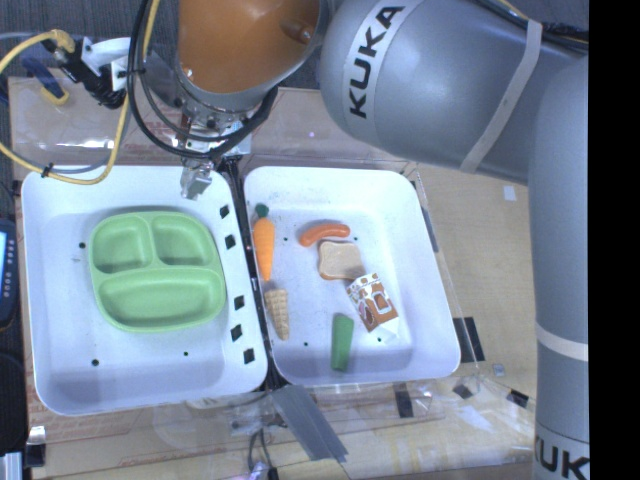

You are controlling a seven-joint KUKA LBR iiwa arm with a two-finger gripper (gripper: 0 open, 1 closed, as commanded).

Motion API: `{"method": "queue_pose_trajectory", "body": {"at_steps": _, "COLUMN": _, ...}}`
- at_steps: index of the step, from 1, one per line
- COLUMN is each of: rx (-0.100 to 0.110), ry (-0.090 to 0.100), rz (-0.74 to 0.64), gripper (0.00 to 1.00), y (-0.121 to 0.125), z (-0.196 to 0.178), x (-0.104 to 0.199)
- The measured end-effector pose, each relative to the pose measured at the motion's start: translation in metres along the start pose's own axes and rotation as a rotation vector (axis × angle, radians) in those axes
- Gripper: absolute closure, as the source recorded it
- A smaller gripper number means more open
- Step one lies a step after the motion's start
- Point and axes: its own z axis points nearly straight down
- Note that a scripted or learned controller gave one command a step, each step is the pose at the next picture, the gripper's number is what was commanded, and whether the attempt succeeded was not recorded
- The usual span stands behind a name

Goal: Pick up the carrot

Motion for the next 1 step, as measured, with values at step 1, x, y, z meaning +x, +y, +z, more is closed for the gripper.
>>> {"method": "queue_pose_trajectory", "body": {"at_steps": 1, "rx": 0.006, "ry": 0.008, "rz": -0.056, "gripper": 1.00, "y": -0.0052, "z": -0.0257, "x": -0.0007}}
